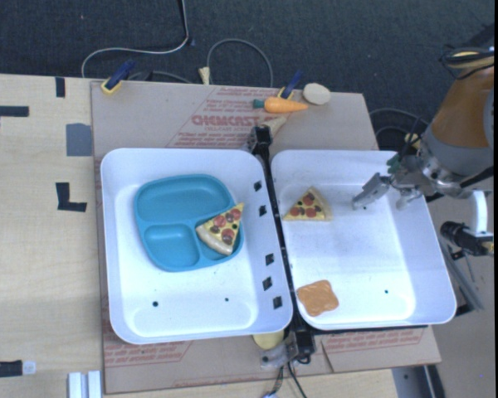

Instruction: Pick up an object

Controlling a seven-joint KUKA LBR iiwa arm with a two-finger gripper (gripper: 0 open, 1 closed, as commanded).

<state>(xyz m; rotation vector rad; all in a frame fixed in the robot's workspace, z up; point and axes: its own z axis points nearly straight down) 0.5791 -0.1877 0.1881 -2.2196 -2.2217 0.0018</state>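
In the right bin (415,305), a small pizza slice (307,207) lies near the left wall, and a flat brown toast-like piece (317,298) rests near the front left corner. My gripper (380,199) hovers over the bin's back right part, to the right of that pizza slice and apart from it. It is open, with nothing between its fingers. In the left bin (183,317) a blue divided plate (170,222) carries a second pizza slice (222,229) on its right edge.
An orange carrot (284,104) and a pale egg-shaped object (317,94) lie on the cardboard behind the bins. A black divider (270,222) runs between the bins. Something yellowish (268,338) sits at the front edge. Cables trail behind the bench.
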